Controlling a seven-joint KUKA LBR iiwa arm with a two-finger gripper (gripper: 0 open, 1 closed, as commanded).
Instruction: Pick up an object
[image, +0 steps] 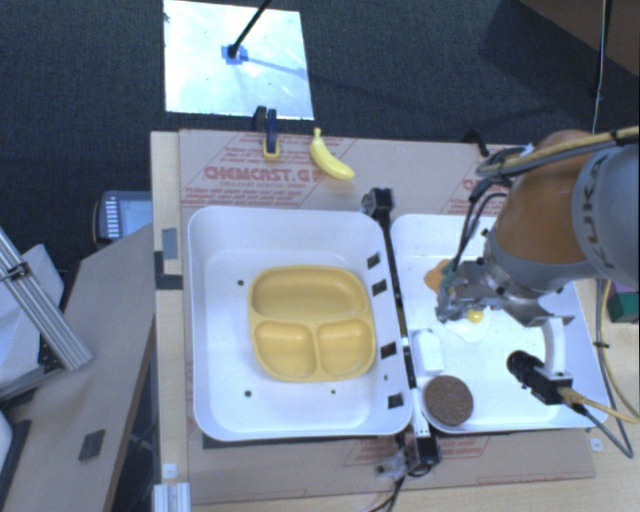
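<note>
Gripper low in right bin, grip state cannot tell, orange object and small yellow piece just beside it, brown disc nearer front, yellow divided tray in left bin, banana on cardboard behind.

A robotics lab is showing here. Two white bins are sitting on a cardboard-covered bench, with the arm reaching over dark carpet.
</note>
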